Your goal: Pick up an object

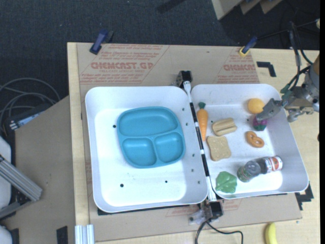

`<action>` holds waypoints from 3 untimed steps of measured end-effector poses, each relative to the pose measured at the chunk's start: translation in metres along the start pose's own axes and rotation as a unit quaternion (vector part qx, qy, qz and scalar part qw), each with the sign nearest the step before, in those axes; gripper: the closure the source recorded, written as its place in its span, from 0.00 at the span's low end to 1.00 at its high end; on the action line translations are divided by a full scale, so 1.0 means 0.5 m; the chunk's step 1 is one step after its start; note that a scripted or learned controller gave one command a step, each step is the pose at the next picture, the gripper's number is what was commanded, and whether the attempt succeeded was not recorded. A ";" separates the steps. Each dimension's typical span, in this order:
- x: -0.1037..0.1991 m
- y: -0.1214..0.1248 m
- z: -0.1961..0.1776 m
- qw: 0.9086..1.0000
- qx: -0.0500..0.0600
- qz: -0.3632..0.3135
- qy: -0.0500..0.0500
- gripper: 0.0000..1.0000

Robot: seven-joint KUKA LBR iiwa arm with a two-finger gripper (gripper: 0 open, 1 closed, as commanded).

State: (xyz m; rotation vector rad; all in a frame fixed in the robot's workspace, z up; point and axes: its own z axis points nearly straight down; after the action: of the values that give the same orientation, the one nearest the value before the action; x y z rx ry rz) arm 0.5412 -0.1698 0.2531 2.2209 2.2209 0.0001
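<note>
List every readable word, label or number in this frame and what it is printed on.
"CHEMCAST G.P": red print on the brown board behind the left bin.
Same red print behind the right bin: partly cut off, blurred.
Smaller red lines beneath: unreadable.
Bottle label: too small to read.

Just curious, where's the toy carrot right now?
The carrot lies in the right bin, along its left wall, with the hot dog bun just to its right.

We see both white bins [144,200] as smooth, slightly glossy plastic. Blue divided tray [151,136]: matt plastic. Bench top [127,65] looks like printed brown cardboard. Bottle [260,168] is probably clear glossy plastic; too blurred to confirm.
</note>
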 end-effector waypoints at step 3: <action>-0.039 0.241 0.159 1.000 -0.002 -0.001 0.000 1.00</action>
State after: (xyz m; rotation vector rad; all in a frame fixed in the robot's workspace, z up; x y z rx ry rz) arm 0.6616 -0.1894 0.1738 2.2170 2.2208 0.0033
